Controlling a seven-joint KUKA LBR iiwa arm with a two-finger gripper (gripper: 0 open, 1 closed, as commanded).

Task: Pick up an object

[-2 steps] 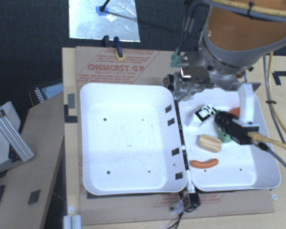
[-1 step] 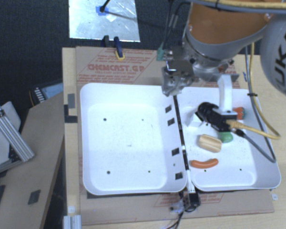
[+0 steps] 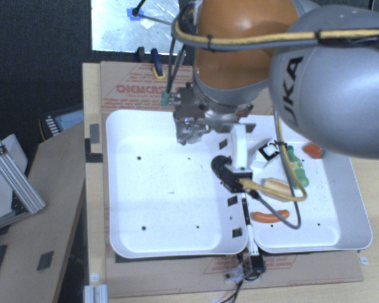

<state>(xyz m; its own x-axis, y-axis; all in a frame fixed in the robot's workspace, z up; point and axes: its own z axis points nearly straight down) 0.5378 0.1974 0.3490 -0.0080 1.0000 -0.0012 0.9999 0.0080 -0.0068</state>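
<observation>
My gripper [image 3: 191,130] hangs low over the far right part of the left bin [image 3: 153,191], under the arm's orange band. The big grey arm covers much of the right bin [image 3: 341,223]. In that bin lie an orange sausage-shaped piece [image 3: 270,217] near the front, a tan oblong piece [image 3: 279,187] behind it, a green piece [image 3: 297,170] further back, and a red-orange piece [image 3: 312,149] at the far side. A small black-and-white item [image 3: 269,150] sits beside the green piece, partly hidden. Nothing shows beneath the gripper.
The two bins rest on a cardboard sheet [image 3: 136,87] with red print. A shiny foil panel [image 3: 123,14] lies beyond the bench. A metal rail [image 3: 12,175] leans at the far left.
</observation>
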